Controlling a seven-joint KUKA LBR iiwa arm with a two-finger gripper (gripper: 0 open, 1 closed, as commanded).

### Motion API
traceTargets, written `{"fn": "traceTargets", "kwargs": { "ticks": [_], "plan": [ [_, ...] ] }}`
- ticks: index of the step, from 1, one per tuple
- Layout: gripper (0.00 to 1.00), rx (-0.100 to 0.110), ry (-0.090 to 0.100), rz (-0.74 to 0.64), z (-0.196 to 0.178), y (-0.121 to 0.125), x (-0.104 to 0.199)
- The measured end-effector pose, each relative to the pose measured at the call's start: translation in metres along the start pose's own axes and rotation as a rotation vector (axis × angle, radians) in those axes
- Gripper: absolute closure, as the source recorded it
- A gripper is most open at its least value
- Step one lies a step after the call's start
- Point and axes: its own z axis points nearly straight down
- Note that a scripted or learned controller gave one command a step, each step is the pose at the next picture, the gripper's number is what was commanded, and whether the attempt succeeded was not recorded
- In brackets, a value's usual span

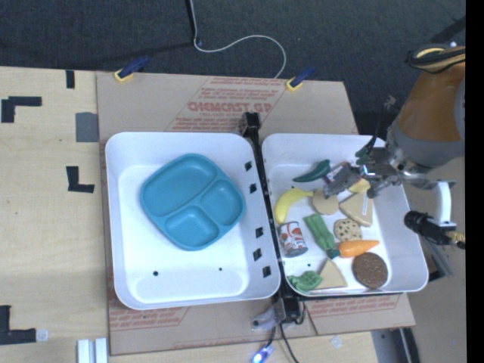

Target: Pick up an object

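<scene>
Claw (349, 177) low in the right bin (412, 282), over the toy food near the green pepper (311, 172) and banana (289, 201); its opening cannot be told, nothing visibly gripped. Step judged: reaching to grasp. Next: settle on one item, close, lift.

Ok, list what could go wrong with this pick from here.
1. The tool hangs over tightly packed toy food; the banana, the green pepper and the tan wedge lie close together, so it may nudge neighbours or catch two at once.
2. Flat pieces like the cookie and the brown disc may slip from a grasp.
</scene>
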Motion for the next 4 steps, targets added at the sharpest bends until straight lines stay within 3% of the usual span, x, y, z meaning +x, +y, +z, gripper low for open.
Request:
{"fn": "traceTargets", "kwargs": {
  "ticks": [1, 2, 3, 4],
  "plan": [
    [0.00, -0.012, 0.001, -0.007, -0.122, -0.051, 0.066],
    [1.00, 0.000, 0.000, -0.002, -0.125, -0.050, 0.063],
    [1.00, 0.014, 0.002, -0.008, 0.007, -0.061, 0.165],
    [1.00, -0.007, 0.000, 0.001, -0.080, -0.064, 0.148]
  ]
}}
